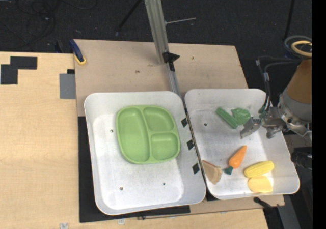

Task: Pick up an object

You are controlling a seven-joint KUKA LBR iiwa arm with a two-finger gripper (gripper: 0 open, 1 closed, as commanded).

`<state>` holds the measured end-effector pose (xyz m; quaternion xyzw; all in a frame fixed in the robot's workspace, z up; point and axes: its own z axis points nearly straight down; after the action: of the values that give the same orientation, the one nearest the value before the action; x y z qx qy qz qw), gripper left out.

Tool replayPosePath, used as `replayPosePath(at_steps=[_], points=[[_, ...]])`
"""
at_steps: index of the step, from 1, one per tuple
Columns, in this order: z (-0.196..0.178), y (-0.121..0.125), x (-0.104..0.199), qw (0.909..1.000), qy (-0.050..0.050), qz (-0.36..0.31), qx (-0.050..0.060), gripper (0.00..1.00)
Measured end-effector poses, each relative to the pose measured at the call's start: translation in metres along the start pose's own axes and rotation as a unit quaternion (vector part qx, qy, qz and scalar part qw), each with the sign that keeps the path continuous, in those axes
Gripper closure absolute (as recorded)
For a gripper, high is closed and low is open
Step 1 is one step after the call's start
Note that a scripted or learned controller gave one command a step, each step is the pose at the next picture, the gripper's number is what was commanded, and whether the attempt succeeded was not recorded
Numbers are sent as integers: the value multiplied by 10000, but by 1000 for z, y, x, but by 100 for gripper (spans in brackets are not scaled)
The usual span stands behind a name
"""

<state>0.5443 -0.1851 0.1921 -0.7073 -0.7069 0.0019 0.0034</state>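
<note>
The right bin [204, 102] holds several toy foods: a green leafy piece [233, 117], an orange carrot [237, 156], a yellow corn cob [259, 168], a yellow rounded piece [261, 184] and a tan wedge [213, 172]. My gripper [259, 130] hangs over the right side of this bin, just right of the green piece and above the carrot. Its two fingers stand apart, open, with nothing between them.
The left bin [104, 172] holds a green divided plate [148, 134]. An upright aluminium post [157, 27] stands behind the bins. Black clips [189, 144] sit along the seam between the bins. Bare floor of the right bin lies between the green piece and the wedge.
</note>
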Motion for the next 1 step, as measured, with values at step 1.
replayPosePath(at_steps=[1], points=[[61, 5, 6, 10000, -2, -1, -12, 0]])
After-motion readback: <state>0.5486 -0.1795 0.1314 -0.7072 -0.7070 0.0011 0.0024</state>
